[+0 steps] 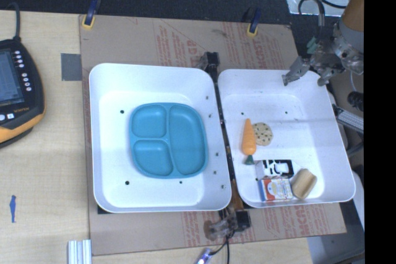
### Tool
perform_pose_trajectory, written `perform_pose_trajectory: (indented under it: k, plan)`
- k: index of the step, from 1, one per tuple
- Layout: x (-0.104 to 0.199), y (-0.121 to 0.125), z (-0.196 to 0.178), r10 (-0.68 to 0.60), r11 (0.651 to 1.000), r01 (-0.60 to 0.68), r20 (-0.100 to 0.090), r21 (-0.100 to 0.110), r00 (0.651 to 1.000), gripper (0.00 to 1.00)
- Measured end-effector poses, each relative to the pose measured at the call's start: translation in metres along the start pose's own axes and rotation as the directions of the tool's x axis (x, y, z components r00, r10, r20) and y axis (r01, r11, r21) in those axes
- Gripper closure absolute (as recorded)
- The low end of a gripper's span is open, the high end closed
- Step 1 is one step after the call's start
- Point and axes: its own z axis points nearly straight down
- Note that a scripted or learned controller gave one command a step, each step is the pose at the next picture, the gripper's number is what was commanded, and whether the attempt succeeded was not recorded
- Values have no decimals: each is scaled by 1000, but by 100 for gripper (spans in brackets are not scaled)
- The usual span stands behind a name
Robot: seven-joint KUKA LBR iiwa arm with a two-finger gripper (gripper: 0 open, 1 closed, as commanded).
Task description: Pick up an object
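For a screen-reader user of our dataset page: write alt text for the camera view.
The robot's open hand hovers at the far right corner of the right bin, holding nothing. That bin holds a toy carrot, a cookie, a small carton and a tan block; the left bin holds a blue divided plate.

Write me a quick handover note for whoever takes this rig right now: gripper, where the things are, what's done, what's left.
Gripper: open, holding nothing, above the right bin's far right corner.
Right bin: carrot beside a cookie; card, box and a tan block near the front edge.
Left bin: blue plate.
Done: nothing picked.
Left: lower, grasp one object, lift.
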Motion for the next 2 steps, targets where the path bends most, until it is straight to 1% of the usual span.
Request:
perform_pose_trajectory:
  k: [1, 2]
  plan:
    - [24, -70, 121, -1, 1000, 1, 0, 3, 1000, 0]
    - [67, -57, 141, -2, 1000, 2, 0, 3, 1000, 0]
